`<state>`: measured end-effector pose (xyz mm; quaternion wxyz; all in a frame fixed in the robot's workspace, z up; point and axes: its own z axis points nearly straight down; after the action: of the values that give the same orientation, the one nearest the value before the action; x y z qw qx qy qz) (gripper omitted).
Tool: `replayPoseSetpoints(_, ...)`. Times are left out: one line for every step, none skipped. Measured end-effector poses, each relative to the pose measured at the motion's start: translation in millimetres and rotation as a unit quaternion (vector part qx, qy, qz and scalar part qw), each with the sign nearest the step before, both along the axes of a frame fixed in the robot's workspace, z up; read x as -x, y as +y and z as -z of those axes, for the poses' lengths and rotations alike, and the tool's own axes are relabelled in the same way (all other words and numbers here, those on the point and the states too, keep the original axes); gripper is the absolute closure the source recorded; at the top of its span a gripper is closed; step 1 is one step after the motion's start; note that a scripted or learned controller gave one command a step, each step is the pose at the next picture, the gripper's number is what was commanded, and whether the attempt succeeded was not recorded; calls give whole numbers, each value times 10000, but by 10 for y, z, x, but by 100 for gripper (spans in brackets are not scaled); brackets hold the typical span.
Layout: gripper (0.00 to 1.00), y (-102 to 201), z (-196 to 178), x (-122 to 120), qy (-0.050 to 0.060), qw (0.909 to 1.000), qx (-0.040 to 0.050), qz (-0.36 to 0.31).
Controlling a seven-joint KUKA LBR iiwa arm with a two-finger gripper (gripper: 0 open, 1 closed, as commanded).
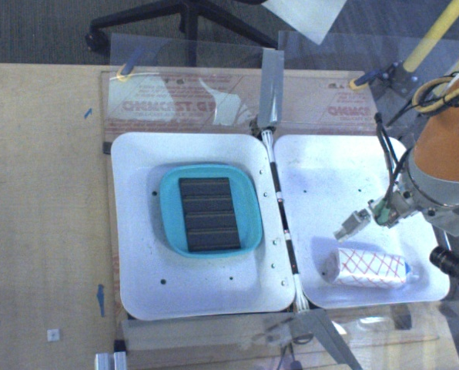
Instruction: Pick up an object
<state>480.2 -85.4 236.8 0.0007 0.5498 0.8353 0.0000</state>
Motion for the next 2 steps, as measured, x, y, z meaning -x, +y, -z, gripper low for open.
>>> replayPoseSetpoints(0, -172, 1270, 12, 7, 9984, -3, 558)
replayPoseSetpoints(0, -636, 990, 3, -4, 9949, 0, 1013)
